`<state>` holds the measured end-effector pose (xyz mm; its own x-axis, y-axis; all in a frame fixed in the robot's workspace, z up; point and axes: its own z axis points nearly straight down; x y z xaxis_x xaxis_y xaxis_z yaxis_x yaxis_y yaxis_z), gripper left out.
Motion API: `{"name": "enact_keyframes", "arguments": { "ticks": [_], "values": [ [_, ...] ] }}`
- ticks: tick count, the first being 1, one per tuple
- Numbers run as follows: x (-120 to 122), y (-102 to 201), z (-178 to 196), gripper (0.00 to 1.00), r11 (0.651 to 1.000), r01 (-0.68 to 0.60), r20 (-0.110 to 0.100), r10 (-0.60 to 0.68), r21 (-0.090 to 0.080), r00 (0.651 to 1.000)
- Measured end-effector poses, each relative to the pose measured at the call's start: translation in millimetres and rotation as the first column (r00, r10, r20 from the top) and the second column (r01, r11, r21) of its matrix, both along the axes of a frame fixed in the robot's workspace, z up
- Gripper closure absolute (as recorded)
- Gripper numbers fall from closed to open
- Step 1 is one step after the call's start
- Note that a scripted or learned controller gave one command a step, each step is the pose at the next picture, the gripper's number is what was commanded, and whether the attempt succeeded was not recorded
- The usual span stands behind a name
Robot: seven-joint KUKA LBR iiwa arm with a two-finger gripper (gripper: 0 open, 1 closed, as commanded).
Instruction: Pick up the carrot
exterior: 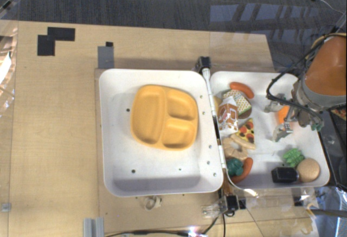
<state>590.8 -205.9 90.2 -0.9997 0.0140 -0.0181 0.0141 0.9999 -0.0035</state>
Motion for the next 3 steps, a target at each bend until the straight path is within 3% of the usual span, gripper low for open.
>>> {"name": "enact_keyframes", "arguments": {
  "ticks": [1,2,3],
  "values": [
    [-68.8,-0.1,0.0,0.00,0.990,-0.143,-0.002,0.143,-0.002,0.990],
    [7.9,2.6,-1.1,0.00,0.997,-0.076,-0.001,0.076,0.001,0.997],
    [-32.2,0.2,-0.5,0.00,0.974,-0.227,-0.003,0.227,-0.002,0.974]
  ]
}}
